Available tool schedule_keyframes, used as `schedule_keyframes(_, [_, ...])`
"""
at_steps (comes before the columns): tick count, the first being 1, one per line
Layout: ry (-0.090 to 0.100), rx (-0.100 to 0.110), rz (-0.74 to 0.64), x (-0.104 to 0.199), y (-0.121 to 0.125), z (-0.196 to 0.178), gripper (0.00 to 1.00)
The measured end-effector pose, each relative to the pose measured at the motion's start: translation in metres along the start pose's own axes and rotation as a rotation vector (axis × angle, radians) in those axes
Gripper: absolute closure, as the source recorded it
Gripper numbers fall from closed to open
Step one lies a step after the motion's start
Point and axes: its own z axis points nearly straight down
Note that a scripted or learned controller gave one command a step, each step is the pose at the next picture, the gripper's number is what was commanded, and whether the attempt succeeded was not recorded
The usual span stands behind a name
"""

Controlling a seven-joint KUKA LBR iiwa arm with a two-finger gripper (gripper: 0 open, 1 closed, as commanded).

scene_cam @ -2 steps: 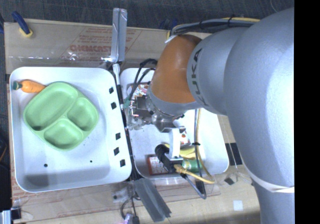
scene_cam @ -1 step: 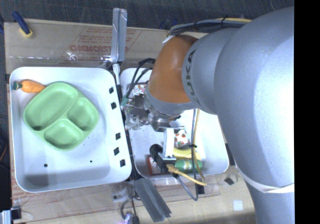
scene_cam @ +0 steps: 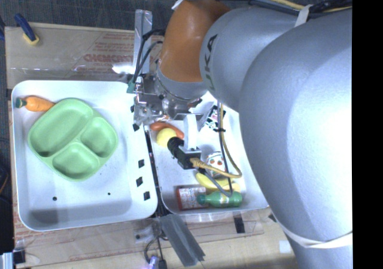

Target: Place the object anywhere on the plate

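Plate [scene_cam: 72,138] in left bin [scene_cam: 78,208], carrot [scene_cam: 36,103] just behind.

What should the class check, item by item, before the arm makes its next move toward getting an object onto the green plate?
1. Plate lies flat in the left bin, its compartments free: ok.
2. Carrot lies beside the plate, not on it: ok.
3. Gripper is over the right bin, near the yellow fruit: ok.
4. Object held between the fingers: cannot tell.
5. Bottle lies apart from the gripper: ok.
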Motion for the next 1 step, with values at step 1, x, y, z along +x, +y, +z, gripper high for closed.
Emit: schedule_keyframes(1, [0.0,0.003,-0.111,0.0576,-0.0378,-0.0072,1.0])
